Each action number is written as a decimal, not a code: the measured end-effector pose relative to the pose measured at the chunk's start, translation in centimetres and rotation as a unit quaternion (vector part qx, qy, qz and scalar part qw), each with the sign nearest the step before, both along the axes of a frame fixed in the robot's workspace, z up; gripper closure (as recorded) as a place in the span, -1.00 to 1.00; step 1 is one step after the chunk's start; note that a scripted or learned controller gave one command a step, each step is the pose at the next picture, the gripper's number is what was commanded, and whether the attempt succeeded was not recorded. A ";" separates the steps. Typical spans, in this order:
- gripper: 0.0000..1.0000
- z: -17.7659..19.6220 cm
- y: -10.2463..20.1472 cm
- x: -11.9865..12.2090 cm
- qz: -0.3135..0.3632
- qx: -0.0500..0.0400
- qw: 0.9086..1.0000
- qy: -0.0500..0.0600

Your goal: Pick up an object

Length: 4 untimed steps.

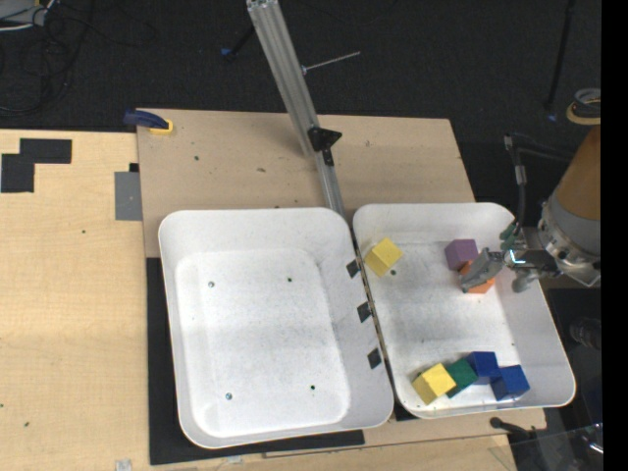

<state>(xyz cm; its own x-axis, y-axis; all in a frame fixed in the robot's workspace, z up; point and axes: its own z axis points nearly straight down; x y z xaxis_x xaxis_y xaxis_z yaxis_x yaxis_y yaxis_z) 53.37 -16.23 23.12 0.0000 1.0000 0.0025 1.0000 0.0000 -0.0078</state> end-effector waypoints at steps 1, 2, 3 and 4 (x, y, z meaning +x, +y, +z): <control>-1.00 0.2 -0.1 0.1 -0.001 -0.001 1.000 -0.003; -1.00 -4.9 -0.7 0.7 -0.001 0.000 1.000 0.000; -1.00 -9.6 -0.1 1.1 -0.002 0.000 1.000 0.000; -1.00 -14.0 0.0 1.1 -0.002 -0.001 1.000 -0.003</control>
<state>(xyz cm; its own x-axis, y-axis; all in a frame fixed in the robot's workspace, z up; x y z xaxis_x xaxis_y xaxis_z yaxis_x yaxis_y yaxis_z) 54.49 -16.26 9.08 0.0044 1.0000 0.0009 1.0000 -0.0044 -0.0010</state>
